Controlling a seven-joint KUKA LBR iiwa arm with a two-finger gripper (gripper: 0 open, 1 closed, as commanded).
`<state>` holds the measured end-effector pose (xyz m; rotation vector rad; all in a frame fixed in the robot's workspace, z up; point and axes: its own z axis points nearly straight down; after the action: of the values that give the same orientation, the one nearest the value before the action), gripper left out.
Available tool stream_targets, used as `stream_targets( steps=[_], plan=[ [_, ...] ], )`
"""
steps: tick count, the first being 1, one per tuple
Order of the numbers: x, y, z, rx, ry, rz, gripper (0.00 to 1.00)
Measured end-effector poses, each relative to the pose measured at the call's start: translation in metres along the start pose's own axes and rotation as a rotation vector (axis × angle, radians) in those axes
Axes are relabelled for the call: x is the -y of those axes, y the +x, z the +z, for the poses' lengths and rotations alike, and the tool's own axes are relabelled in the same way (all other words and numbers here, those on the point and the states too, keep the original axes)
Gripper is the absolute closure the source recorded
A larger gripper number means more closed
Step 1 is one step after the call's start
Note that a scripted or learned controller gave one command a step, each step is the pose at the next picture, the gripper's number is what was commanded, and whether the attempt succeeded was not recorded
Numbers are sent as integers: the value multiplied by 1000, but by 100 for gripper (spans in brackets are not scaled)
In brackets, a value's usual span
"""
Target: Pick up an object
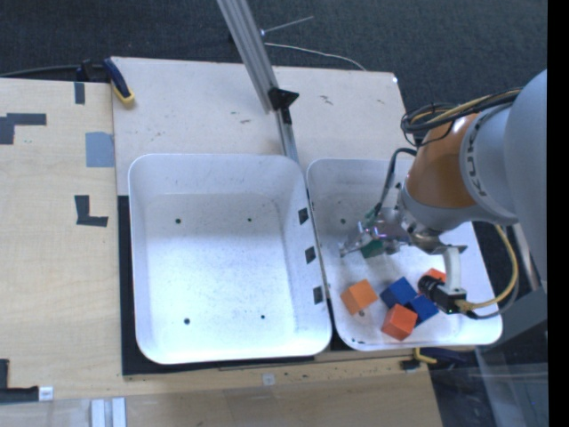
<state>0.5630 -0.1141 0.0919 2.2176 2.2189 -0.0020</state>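
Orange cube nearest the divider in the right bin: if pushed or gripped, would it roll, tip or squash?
The orange cube looks flat-faced and rigid, so it would probably slide, not roll. It lies apart from the blue block, so likely moves alone. It seems small, probably light.

Wood surface with grey tape patches, yellow-handled clamp at its back edge, metal pole slanting above, dark carpet floor behind.

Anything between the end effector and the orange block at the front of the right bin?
Nothing visible. The end effector sits over the right bin, and the orange block lies just nearer the camera, bare bin floor between them.
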Motion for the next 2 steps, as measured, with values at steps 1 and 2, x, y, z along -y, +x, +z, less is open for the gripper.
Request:
stream_targets(
  steps=[1, 2],
  plan=[
    [29, -7, -12, -4, 7, 1, 0],
    [-39, 27, 0, -5, 0, -5, 0]
  ],
)
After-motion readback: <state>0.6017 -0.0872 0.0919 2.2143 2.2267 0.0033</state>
